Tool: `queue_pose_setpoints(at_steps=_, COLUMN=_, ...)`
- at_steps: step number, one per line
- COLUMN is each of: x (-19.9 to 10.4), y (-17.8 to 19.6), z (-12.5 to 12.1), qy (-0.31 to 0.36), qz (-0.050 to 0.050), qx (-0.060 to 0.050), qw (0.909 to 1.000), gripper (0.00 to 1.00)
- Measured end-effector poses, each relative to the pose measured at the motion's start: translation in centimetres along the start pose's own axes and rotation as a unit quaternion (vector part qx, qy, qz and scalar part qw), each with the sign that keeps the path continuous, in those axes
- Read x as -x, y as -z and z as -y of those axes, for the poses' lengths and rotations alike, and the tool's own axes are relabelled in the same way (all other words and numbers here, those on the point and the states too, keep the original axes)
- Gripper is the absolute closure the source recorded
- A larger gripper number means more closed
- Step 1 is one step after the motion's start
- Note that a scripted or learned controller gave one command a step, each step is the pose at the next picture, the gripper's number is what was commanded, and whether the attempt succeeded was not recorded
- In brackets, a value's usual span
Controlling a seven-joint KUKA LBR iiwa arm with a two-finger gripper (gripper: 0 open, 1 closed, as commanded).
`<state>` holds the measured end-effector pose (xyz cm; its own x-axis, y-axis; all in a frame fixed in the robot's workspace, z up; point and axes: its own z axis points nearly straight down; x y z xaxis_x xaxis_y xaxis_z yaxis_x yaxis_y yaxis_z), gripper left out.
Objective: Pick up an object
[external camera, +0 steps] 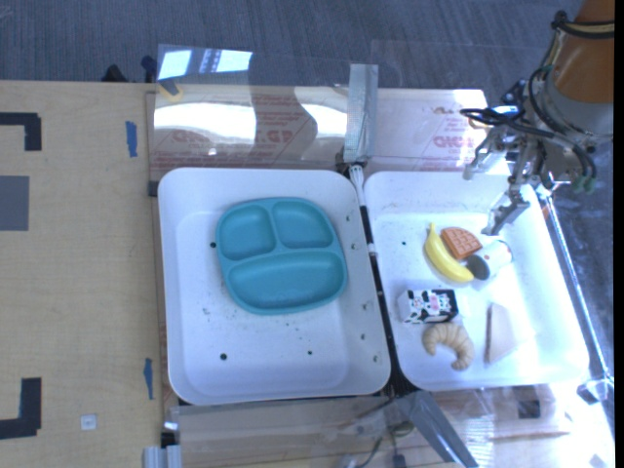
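Banana (446,254) just below fingers (499,217)

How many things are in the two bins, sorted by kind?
Toy food: 4, banana, croissant, toast slice, pale wedge
Milk carton: 1
Divided teal plate: 1
Total: 6

Arm (585,42) enters from the upper right corner, orange band visible at the frame edge above the grey wrist, cabling looped around the wrist section. Gripper (507,203) points downward and to the left, fingers spread apart with nothing between them; one finger (499,217) extends lower than the other
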<state>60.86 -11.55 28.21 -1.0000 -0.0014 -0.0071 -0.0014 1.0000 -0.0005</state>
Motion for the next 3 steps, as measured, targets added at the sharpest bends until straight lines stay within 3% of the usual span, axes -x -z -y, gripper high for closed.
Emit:
queue_pose_setpoints(at_steps=1, x=1.2, y=-12.6, z=-1.4, qy=-0.236, qz=-0.007, qx=0.0, qw=0.9717, gripper=0.0)
queue_pose_setpoints(at_steps=2, x=0.0, y=-19.3, z=-1.3, qy=-0.105, qz=0.002, qx=0.0, qw=0.9944, gripper=0.0)
queue_pose_setpoints(at_steps=3, x=0.4, y=-17.8, z=-1.4, qy=-0.104, qz=0.01, qx=-0.001, qw=0.9945, gripper=1.0)
